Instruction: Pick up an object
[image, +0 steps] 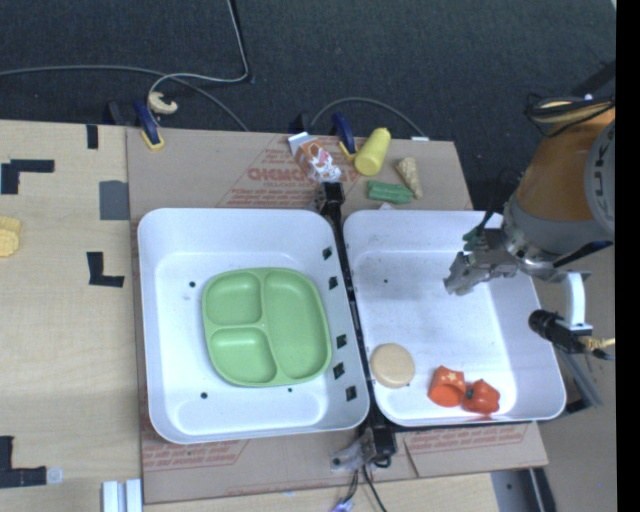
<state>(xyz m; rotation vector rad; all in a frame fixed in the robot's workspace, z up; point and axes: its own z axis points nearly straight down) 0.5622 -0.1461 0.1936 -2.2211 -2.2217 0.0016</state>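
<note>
Left bin (160, 300): sits on the counter's left half, touching the right bin along a shared middle edge.
Green divided plate (266, 326): lies flat in the middle of the left bin, three compartments up; probably too broad and flat for an easy grasp.
Items behind the bins: a small printed packet (318, 158), a yellow bottle-like piece (373, 151), a green strip (389, 192) and a beige piece (409, 176) lie on the cardboard near the counter's far edge, outside both bins, so probably not in play.
Right bin (420, 300): holds the likely targets, both near its front wall.
Tan round object (392, 365): in the front-left corner of the right bin, perhaps a bun or cookie; too blurred to say.
Red and orange toy (464, 390): just right of the tan round, near the front edge; its shape is hard to read.
Gripper (468, 268): hangs over the right bin's far-right part, well apart from both objects, holding nothing; whether its fingers are spread or pressed together I cannot tell.
Arm (565, 190): cut off at the right.
</note>
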